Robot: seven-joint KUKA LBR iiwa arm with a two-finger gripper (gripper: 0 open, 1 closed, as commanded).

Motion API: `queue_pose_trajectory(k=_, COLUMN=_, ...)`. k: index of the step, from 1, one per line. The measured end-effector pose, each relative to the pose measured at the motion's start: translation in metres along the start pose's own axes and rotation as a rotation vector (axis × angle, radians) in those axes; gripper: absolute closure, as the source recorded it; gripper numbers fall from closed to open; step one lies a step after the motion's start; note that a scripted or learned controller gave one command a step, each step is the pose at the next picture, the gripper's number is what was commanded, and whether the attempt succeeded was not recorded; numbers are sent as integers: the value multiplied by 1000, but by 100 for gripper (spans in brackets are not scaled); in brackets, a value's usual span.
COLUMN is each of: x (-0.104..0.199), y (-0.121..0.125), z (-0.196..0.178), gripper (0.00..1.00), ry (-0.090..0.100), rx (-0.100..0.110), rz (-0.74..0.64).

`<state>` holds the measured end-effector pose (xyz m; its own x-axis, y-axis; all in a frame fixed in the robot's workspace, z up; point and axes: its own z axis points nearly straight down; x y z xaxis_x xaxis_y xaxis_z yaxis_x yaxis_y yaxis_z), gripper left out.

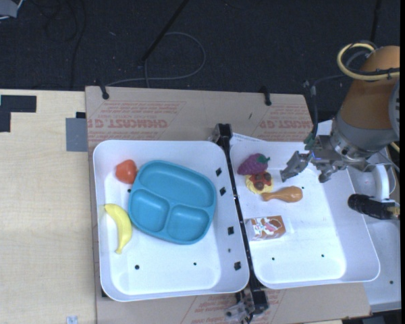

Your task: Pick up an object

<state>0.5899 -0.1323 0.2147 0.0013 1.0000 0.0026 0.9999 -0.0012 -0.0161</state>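
My gripper (309,170) hangs over the upper right part of the right bin (337,262), open, with nothing between its fingers. Its left finger (293,167) points down-left toward the toys. Just left of it lies a purple bunch of grapes (254,163), with a small red and yellow toy (260,181) below that. An orange-brown drumstick (284,195) lies a little below and left of the gripper. A small printed packet (265,227) sits flat nearer the front of the bin.
The left bin (162,282) holds a blue divided plate (172,202), a red tomato (126,171) at its back left and a yellow banana (119,226) along its left side. A black divider (235,208) separates the two bins.
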Motion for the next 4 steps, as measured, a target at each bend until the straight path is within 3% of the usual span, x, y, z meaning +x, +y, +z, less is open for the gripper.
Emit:
queue_pose_trajectory(k=1, x=0, y=3, z=-8, gripper=0, ry=-2, rx=-13, rz=-2)
queue_pose_trajectory(k=3, x=-1, y=3, z=98, gripper=0, ry=-2, rx=-10, rz=-1)
queue_pose_trajectory(k=4, x=0, y=3, z=129, gripper=0, ry=-1, rx=-11, rz=-1)
